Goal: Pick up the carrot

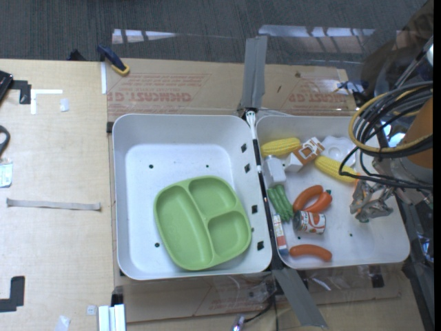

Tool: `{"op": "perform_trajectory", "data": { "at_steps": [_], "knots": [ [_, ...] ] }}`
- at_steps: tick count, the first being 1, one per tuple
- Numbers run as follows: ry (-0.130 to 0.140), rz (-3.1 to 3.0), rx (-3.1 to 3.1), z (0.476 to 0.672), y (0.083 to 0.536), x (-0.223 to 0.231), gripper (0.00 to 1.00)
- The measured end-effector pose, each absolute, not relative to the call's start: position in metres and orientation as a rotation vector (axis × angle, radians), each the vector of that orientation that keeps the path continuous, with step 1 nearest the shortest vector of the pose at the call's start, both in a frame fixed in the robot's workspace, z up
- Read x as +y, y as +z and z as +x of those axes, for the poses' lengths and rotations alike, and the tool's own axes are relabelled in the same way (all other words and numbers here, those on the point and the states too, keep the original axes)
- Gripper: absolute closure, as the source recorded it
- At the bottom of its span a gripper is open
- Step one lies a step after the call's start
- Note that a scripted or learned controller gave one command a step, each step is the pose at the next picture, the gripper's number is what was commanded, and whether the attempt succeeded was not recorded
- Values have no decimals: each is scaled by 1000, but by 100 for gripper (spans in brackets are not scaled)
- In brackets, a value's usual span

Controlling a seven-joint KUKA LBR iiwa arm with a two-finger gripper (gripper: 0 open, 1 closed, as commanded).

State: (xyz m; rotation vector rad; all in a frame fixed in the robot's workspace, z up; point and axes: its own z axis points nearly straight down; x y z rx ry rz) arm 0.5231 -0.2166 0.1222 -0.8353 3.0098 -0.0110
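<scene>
The carrot [308,196] is a short orange piece lying at a slant in the middle of the right bin [386,250], with a second orange-red piece [321,202] touching its right side. My gripper [368,207] hangs low over the right part of that bin, well to the right of the carrot and apart from it. Bare white bin floor lies between the gripper and the carrot. Black and yellow cables loop above the wrist.
In the right bin lie a corn cob [280,146], a small carton [307,153], a yellow cob [335,167], a green vegetable [280,203], a small can [310,222] and an orange sausage-like piece [311,253]. The left bin [131,185] holds a green divided plate [202,222].
</scene>
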Motion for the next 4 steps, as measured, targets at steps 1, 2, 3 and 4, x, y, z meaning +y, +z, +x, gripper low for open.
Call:
{"op": "perform_trajectory", "data": {
  "at_steps": [1,2,3,4],
  "knots": [
    [-11,-836,3010,523,122,-216,0],
    [-14,-837,3004,525,132,-215,100],
    [-14,-838,3004,525,132,-215,0],
    [0,-935,2996,516,92,-221,0]
  ]
}}
